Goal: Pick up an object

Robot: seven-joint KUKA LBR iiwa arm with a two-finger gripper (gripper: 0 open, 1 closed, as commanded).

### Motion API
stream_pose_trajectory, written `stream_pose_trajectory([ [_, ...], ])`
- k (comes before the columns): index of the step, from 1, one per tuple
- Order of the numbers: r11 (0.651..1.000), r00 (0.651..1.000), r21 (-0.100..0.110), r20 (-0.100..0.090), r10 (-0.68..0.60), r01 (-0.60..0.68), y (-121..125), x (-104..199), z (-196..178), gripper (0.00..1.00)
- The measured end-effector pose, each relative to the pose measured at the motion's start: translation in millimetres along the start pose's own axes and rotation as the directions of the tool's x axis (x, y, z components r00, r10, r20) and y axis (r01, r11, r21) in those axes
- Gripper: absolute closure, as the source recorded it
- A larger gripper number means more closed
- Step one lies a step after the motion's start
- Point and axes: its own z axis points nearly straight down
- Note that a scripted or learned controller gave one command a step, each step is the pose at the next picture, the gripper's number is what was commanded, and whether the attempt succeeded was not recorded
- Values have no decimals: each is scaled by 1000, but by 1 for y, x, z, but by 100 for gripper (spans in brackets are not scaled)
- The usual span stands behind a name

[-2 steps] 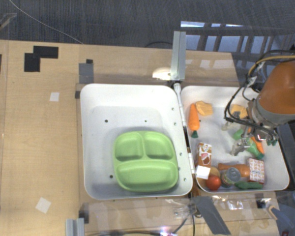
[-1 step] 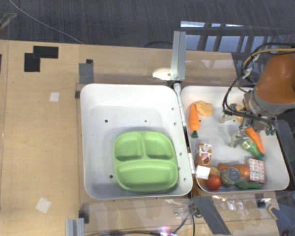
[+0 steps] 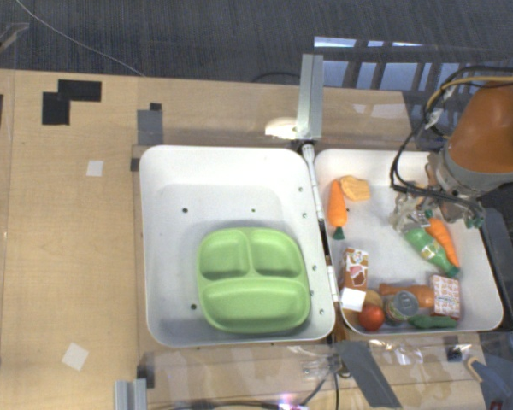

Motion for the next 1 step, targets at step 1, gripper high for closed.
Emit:
stream_pose_trajectory([
  [1, 997, 997, -3, -10, 73, -73, 25, -15, -110, 100],
])
